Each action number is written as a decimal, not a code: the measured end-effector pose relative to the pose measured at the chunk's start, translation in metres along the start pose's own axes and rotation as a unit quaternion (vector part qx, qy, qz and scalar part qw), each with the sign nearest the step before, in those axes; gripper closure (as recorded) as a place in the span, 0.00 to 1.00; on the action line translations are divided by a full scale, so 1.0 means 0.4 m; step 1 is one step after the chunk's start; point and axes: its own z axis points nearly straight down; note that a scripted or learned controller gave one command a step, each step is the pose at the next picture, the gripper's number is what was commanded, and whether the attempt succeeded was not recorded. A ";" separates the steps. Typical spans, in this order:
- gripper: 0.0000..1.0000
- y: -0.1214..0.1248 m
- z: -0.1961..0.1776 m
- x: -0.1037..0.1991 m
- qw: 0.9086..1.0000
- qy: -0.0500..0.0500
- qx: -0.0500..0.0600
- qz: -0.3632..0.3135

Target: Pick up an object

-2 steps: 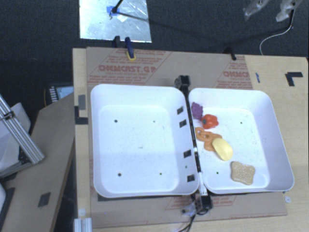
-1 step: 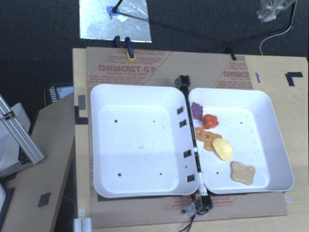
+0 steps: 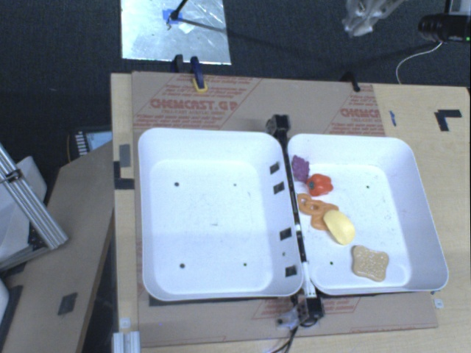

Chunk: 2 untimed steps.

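The right bin (image 3: 412, 197) holds several small objects along its left side: a purple piece (image 3: 300, 168), a red pepper-like piece (image 3: 319, 184), an orange pretzel-like ring (image 3: 313, 210), a yellow oval (image 3: 339, 227) and a tan toast-shaped piece (image 3: 369, 263). My gripper (image 3: 366, 13) hangs high at the top right, well above and behind the bins, far from all of the objects. Nothing shows between its fingers.
The left bin (image 3: 210, 212) sits beside the right one, joined by a black clip strip (image 3: 291, 212). Both rest on a cardboard sheet (image 3: 221, 101). A shiny metal plate (image 3: 175, 19) lies on the floor at the back left. A cable (image 3: 412, 57) trails at the back right.
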 end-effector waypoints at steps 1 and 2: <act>1.00 -0.001 0.294 0.188 1.000 0.000 0.007 0.000; 1.00 -0.148 0.055 0.146 1.000 0.000 -0.004 0.003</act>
